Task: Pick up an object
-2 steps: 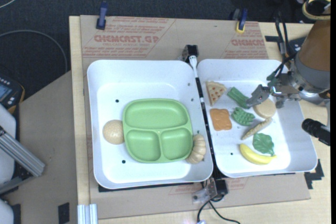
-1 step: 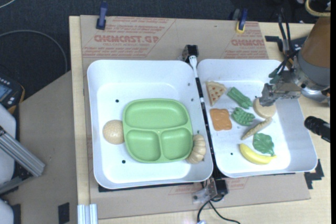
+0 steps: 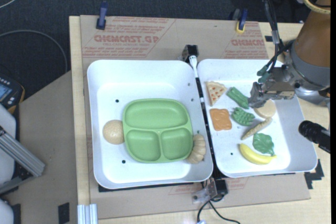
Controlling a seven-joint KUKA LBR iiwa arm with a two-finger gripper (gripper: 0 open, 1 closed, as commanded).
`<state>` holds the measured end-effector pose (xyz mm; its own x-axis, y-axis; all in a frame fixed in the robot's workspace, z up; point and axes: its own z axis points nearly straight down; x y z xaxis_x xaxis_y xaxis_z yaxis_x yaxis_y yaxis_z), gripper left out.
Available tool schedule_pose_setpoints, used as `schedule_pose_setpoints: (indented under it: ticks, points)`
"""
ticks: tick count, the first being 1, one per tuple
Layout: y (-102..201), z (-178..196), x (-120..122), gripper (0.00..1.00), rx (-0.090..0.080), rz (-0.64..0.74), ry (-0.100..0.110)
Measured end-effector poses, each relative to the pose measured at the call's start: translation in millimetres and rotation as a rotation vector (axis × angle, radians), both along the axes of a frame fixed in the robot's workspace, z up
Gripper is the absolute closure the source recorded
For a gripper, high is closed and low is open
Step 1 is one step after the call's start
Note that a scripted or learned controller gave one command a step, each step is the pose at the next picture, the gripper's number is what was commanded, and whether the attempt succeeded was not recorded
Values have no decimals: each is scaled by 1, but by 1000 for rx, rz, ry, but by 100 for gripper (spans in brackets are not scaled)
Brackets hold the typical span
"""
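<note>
In right bin (image 3: 299, 113), one banana (image 3: 254, 155).

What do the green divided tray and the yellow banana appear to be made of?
The green divided tray looks like moulded plastic with a matte to satin finish: uniform colour, rounded compartment walls, soft highlights. The yellow banana is probably plastic or rubber toy food: flat, even colour and a smooth surface. It is too small to tell further.

I see my grey arm with its orange band (image 3: 315, 39) reaching in from the right edge of the view, its wrist angled down and leftward, and the dark two-finger gripper (image 3: 257, 100) hanging low at its end, fingertips pointing down.
</note>
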<state>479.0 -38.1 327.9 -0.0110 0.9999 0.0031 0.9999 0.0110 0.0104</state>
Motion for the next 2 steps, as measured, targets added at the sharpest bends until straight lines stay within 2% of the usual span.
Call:
schedule_pose_setpoints:
  ticks: [1,2]
  points:
    - [-5,5,1,100,-4,-10,6]
    - [79,120,1,100,1,0,-6]
